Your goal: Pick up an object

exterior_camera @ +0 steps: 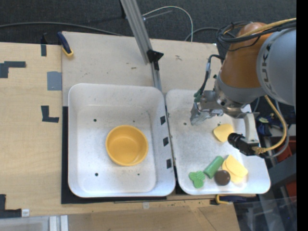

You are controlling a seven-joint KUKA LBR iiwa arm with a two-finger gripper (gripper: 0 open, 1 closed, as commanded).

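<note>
My gripper [198, 117] hangs over the upper middle of the right bin [185, 143], its fingers pointing down at bare bin floor with nothing between them. A yellow piece [223, 132] lies to its right. Near the bin's front right corner sit a green toy [206, 171], a brown round object [222, 177] and a second yellow piece [235, 169], bunched together. A yellow bowl [126, 145] rests upright in the middle of the left bin [82, 109].
A grey metal pole [137, 25] slants down to the divider between the bins. Cables loop behind the bench at the top. The arm's body and a black cable fitting [239, 144] overhang the right bin's right side.
</note>
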